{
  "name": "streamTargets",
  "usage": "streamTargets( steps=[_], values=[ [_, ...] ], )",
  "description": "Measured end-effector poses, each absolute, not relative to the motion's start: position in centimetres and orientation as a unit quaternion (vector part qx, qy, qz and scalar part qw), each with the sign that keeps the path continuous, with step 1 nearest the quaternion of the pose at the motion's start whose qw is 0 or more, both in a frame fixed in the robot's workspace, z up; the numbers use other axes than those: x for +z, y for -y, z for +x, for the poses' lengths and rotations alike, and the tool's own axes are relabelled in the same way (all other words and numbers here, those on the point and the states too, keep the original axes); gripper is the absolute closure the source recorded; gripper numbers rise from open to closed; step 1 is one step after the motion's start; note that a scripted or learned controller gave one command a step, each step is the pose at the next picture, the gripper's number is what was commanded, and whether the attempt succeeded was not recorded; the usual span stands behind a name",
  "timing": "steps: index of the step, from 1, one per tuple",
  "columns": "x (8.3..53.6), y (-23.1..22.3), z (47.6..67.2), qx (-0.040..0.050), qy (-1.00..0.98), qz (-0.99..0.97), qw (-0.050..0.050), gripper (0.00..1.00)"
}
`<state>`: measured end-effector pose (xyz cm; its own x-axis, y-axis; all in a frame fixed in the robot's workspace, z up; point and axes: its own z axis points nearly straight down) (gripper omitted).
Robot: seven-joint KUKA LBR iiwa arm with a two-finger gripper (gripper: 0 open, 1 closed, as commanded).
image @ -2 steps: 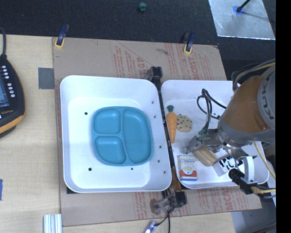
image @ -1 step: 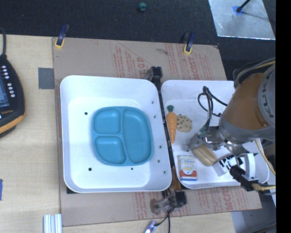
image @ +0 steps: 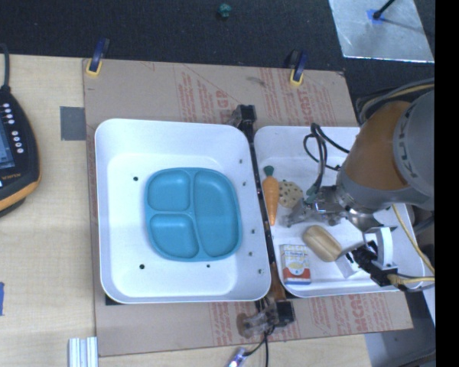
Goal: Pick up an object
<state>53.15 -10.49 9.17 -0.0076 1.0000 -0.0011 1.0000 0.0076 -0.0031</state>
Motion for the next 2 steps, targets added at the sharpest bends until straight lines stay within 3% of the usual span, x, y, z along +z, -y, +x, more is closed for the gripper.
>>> streamTargets(
  steps=[1,2],
  values=[
    [9.2,9.6,58.1,0.0008,0.708,-0.706,0.001,0.0],
    [9.1,11.6,51.2,0.0018,0.709,-0.705,0.001,0.0]
  ],
)
